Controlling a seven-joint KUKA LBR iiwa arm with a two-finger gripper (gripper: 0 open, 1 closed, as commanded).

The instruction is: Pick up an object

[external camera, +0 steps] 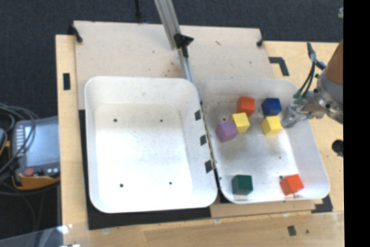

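The right bin point(306, 153) holds several small cubes. An orange cube point(246, 104) and a blue cube point(271, 106) lie near its far side. Just below them are a yellow cube point(241, 121), a second yellow cube point(271, 125) and a purple cube point(226, 131). A green cube point(242, 184) and another orange cube point(291, 184) rest near the front wall. My gripper point(291, 115) hangs low at the bin's right side, right beside the second yellow cube and just below the blue one. Nothing shows held in it.
The left bin point(92, 124) stands beside the right one, their walls meeting mid-bench. A slanted metal bar point(165, 3) runs from the top down to the bins' far edge. A screen unit with cables point(32, 150) sits off the bench's left edge.
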